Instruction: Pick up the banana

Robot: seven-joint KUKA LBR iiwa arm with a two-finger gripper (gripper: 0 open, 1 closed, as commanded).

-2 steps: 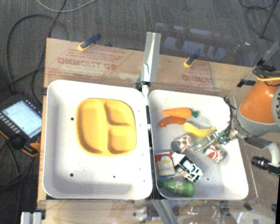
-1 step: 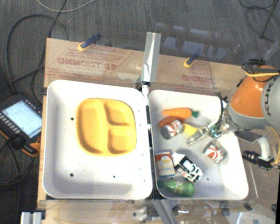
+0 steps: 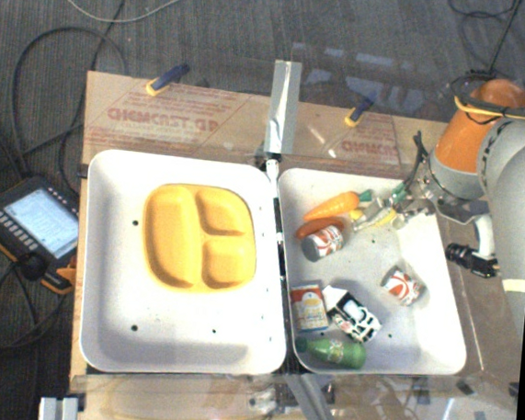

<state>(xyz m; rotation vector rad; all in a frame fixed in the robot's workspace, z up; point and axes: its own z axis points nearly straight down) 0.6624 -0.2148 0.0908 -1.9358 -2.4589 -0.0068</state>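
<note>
We see the tool (image 3: 402, 201) low over the right bin's (image 3: 433, 355) far right corner, and we cannot tell how far it is open. The banana (image 3: 379, 218), a thin yellowish sliver, lies just beside it, next to the carrot (image 3: 332, 205) and a can (image 3: 323, 242). The left bin (image 3: 103, 328) holds a yellow tray (image 3: 201, 235).

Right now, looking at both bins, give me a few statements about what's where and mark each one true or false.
1. The yellow divided tray lies in the left bin. True.
2. The carrot sits in the left bin. False: it is in the right bin, near its far edge.
3. The gripper is over the right bin's far right corner. True.
4. The green bottle stands upright in the middle of the right bin. False: it lies on its side by the near wall.
</note>
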